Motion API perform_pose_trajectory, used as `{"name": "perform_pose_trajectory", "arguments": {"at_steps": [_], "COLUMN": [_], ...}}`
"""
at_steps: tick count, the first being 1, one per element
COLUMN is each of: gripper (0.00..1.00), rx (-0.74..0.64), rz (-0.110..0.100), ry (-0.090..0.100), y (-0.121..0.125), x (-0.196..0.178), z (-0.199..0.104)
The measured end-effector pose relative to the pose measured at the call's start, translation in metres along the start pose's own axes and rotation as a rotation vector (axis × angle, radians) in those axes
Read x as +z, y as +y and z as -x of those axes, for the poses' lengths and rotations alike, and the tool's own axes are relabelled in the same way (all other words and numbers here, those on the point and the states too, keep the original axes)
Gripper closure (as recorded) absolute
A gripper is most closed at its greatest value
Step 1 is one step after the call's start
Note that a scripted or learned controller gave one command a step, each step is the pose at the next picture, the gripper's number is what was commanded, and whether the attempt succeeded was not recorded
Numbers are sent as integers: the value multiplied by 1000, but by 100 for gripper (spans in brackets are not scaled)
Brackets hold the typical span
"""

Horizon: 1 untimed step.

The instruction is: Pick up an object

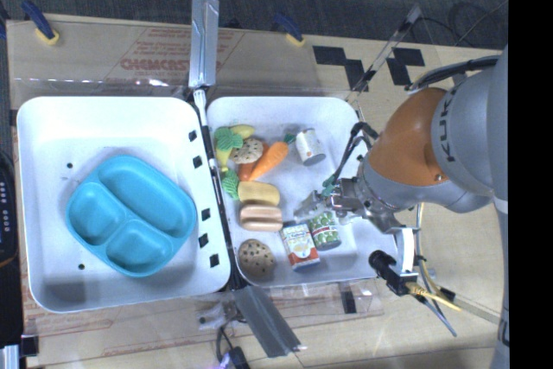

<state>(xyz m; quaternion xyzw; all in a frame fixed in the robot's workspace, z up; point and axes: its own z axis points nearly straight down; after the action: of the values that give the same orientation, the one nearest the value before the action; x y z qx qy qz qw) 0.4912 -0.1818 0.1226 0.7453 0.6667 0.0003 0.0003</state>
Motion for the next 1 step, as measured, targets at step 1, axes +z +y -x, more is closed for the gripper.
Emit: {"name": "perform_pose_trajectory", "arguments": {"at_steps": [1], "gripper": [0], "rx": [-19], "rz": [9], "ry": [4], "y": [5], "x": [24], "z": [18]}}
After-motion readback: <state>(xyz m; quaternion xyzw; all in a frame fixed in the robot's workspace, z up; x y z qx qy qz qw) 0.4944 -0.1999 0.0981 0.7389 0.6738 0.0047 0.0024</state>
